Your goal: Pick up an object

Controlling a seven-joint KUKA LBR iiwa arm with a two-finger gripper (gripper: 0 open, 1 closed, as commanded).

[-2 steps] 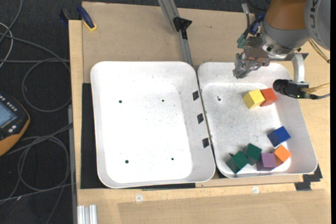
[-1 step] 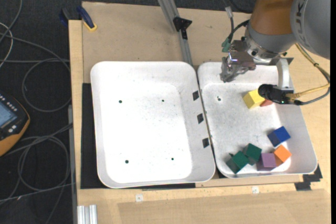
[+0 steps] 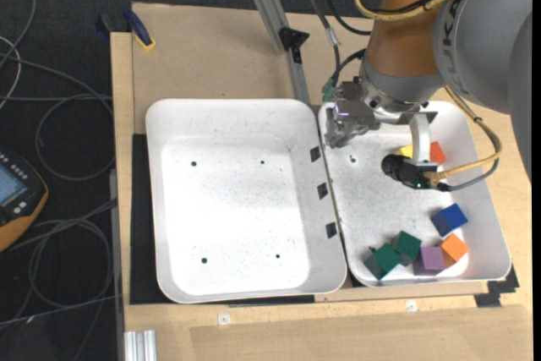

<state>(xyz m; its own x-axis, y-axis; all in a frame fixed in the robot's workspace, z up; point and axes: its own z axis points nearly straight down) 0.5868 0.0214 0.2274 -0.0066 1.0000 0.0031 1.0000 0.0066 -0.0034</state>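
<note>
While gripper (image 3: 342, 121) hangs over right bin (image 3: 372, 203), pick looks undone

We place it low at the bin's far-left corner; clenched or released, we cannot tell. Blocks huddle along the near edge, green block (image 3: 386, 260) nearest, well apart from it, so we judge no grasp yet.

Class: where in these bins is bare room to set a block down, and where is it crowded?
Left bin: whole floor bare. Right bin: bare between gripper and green blocks; crowded from those to the blue block.
</note>
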